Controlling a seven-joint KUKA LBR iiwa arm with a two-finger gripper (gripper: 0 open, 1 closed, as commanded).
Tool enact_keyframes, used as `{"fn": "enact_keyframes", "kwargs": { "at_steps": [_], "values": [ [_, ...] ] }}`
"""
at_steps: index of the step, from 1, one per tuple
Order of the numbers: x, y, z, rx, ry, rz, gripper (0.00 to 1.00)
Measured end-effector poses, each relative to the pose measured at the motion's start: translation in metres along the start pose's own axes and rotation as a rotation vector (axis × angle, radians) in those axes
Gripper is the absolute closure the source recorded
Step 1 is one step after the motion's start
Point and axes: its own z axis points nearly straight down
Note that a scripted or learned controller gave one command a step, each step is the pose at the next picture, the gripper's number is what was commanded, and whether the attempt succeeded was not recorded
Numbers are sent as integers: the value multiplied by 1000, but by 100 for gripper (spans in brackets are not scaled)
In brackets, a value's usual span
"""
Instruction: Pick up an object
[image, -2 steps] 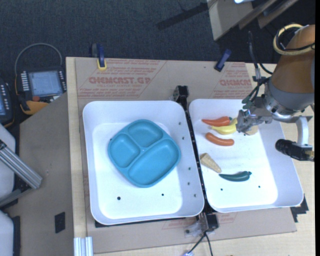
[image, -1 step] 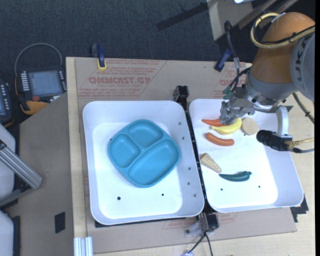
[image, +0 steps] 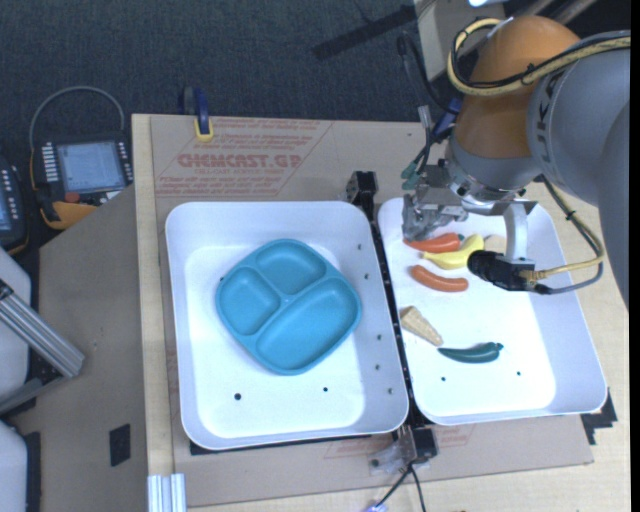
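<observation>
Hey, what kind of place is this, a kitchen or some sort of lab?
Most likely a robotics lab bench, not a kitchen. A robot arm reaches over two white bins, toy food and a blue plate lie in them, and a control pendant sits nearby.

Arm (image: 570, 90) cut off at right edge; banana (image: 458, 255) partly hidden under gripper (image: 432, 222).

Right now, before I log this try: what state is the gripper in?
Gripper: low over the right bin, at the orange pepper; whether it is open, shut or holding anything cannot be told.
</observation>
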Motion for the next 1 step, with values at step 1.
{"fn": "enact_keyframes", "kwargs": {
  "at_steps": [1],
  "values": [
    [48, 8, 2, 0, 1, 0, 100]
  ]
}}
